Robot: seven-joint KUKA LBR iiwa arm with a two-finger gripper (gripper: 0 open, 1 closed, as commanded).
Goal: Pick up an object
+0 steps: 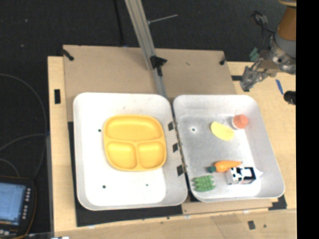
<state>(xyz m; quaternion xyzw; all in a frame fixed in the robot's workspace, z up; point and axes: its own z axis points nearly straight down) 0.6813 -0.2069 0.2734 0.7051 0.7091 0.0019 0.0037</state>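
Well below and left of the gripper (250, 78), a green toy (204, 183), black-and-white carton (242, 175) and carrot (228, 166) lie in the right bin (266, 148); nearer it, a yellow piece (222, 131) and red cup (240, 121). The gripper hangs beyond the bin's rim, nothing visible between its fingers; spread or pressed, I cannot tell.

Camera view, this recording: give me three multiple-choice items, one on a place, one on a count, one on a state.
1. Where does the yellow divided tray lie?
A. in the left bin
B. in the right bin
C. on the bare bench

2. How many loose things lie in the right bin?
A. two
B. five
C. eight

3. Where is the gripper?
A. pressed on the carrot
B. over the tray
C. beyond the right bin's far right corner, over the bench

Key: 1 A, the tray sits in the left bin. 2 B: yellow piece, small red thing, carrot, green piece, black-and-white box. 3 C, it hangs outside the bin, away from every item.
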